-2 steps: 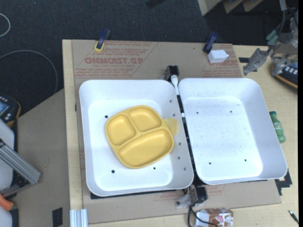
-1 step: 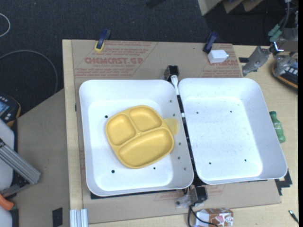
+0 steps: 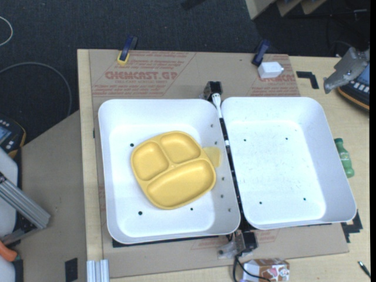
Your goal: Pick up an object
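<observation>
A yellow plate (image 3: 173,169) with three compartments lies flat in the left white bin (image 3: 117,128), a little right of its middle. A small pale yellow piece (image 3: 213,155) pokes out from under the plate's right edge. The right white bin (image 3: 282,157) holds only dark specks. A grey part of my gripper (image 3: 349,69) shows at the upper right edge, beyond the far right corner of the right bin and well away from the plate.
A white block (image 3: 270,70) and two blue clamps (image 3: 126,47) sit on the cardboard behind the bins. A green object (image 3: 344,157) lies along the right bin's outer right wall. Cables and a small package (image 3: 267,270) lie at the front edge.
</observation>
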`<control>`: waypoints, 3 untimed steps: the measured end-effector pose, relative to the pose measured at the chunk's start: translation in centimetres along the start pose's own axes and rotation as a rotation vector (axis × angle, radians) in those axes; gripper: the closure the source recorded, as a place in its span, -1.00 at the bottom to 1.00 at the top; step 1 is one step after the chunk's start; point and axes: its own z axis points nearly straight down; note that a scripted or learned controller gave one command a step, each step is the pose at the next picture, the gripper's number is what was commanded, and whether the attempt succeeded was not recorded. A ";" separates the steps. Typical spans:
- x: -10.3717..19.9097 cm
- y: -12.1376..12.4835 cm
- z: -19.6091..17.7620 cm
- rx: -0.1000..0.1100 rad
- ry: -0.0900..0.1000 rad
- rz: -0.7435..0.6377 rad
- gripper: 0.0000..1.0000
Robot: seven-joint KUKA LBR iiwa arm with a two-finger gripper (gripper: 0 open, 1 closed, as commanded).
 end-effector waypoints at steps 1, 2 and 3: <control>-0.2 0.4 -0.2 0.011 -0.003 0.005 1.00; -0.6 -0.2 14.7 0.030 0.000 0.009 1.00; 10.4 -0.2 20.8 0.026 0.001 -0.004 1.00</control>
